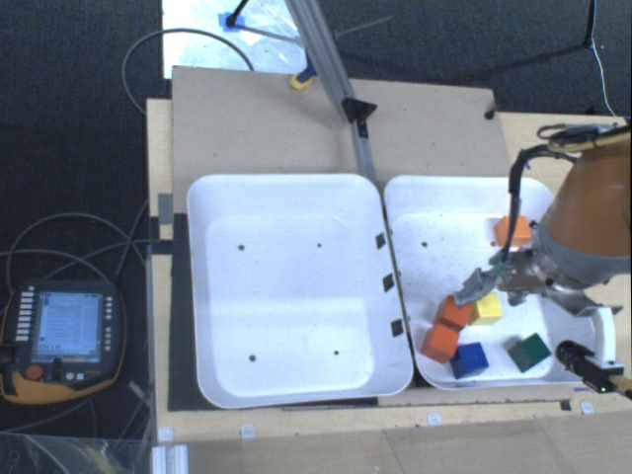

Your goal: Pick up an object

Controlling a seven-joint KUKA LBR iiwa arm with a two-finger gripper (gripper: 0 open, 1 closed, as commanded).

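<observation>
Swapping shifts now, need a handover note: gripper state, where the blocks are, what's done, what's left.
Gripper: low in the right bin, over the block cluster; nothing visibly held.
Blocks, all in the right bin: orange block near the arm; yellow block, two more orange blocks, blue block and green block toward the front.
Left bin: white, beside it.
Done: arm has reached the cluster.
Left: grasp a block and lift it.
</observation>
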